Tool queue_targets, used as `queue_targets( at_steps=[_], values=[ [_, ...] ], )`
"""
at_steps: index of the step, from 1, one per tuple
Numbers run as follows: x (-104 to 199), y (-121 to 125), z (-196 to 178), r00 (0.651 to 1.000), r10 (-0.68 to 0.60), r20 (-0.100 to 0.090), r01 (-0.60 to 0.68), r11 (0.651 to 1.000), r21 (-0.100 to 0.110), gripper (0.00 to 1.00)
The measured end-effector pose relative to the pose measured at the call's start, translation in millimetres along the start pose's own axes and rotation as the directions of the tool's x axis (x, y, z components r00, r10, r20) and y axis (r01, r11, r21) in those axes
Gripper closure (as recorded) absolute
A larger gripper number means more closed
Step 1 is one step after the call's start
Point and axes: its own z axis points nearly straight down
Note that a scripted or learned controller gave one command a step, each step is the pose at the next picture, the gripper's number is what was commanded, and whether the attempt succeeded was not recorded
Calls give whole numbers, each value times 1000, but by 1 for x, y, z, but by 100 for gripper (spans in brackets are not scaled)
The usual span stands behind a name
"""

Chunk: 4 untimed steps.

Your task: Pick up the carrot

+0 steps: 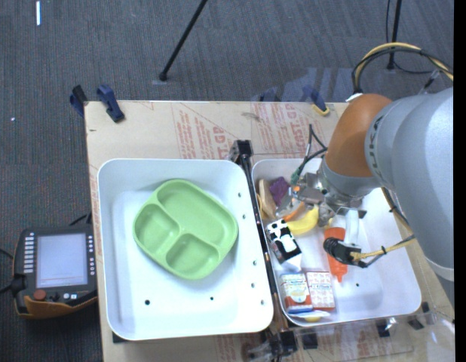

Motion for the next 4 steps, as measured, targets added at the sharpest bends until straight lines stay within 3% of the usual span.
queue_targets(
  at_steps=[1,2,3,4],
  values=[
    [0,1,-12,1000,3,-3,-3,1000,-2,100],
    [65,-10,-141,989,147,-4,-147,989,-12,100],
    [63,-12,-136,989,149,1,-149,989,-3,0],
    [-29,-45,-25,995,96,3,-96,995,-10,0]
  ],
)
